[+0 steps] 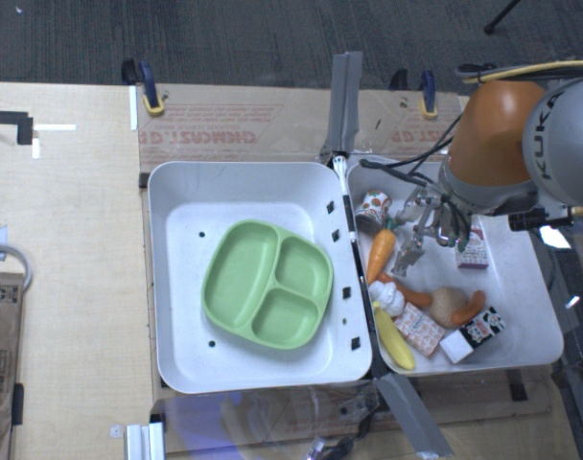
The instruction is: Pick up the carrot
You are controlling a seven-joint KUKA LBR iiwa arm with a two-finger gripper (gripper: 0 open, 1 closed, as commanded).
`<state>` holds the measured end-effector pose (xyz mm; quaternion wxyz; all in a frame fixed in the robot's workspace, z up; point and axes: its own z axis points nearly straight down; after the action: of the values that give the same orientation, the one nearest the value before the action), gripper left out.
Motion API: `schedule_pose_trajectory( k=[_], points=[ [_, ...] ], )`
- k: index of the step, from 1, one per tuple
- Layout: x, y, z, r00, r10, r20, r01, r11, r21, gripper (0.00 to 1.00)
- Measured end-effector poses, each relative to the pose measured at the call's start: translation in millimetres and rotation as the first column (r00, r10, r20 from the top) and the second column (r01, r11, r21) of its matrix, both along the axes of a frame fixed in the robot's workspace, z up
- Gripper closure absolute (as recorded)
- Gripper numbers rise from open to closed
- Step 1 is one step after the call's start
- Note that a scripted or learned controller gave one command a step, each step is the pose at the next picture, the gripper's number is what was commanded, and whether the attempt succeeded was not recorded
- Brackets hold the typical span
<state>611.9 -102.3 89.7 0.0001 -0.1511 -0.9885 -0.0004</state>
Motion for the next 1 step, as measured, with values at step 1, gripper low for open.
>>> schedule_pose_trajectory(
  k=[1],
  points=[
    [1.1,-0.7,7.1,1.000,-0.005,0.001,0.005,1.000,0.002,1.00]
  ],
)
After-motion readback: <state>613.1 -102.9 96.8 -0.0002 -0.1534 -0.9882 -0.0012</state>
